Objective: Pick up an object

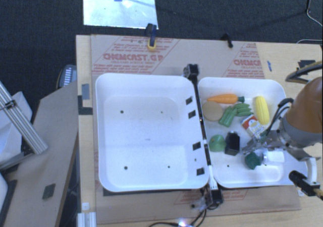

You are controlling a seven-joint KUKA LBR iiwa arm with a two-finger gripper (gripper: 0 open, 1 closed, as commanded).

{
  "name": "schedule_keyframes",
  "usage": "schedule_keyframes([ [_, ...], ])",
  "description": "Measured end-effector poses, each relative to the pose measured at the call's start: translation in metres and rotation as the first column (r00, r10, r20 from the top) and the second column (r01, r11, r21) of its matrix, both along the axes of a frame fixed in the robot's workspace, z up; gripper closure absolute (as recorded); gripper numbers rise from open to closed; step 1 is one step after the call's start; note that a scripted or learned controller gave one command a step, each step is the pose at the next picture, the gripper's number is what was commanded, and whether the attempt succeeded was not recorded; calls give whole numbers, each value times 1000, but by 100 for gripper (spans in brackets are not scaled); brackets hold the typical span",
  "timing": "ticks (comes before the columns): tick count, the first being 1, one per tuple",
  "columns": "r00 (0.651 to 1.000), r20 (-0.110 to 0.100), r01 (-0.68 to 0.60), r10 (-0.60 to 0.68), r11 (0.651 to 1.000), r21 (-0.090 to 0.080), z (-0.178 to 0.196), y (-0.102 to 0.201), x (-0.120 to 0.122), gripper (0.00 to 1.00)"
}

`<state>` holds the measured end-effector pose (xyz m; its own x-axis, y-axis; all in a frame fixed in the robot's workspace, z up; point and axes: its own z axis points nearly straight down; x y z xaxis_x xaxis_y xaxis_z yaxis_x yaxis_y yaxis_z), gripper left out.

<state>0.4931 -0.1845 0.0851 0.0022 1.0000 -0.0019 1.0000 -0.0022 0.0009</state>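
Gripper [254,146] hangs low in the right white plastic bin [276,178], finger state hidden from me. Nearest, the small dark-green rounded toy [251,160] looks light, rigid, slippery; pinch across its middle.

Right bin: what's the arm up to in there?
The arm's claw is down in the right bin, over a dark green piece near the front. Nothing is visibly lifted. The carrot, corn, green toys and black block lie in that bin too.
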Motion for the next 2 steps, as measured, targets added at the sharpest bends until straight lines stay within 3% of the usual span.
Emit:
schedule_keyframes([
  [1,1000,8,-10,10,1000,-1,0,7,78,0],
  [2,1000,-5,2,-2,1000,2,-1,-23,8,0],
])
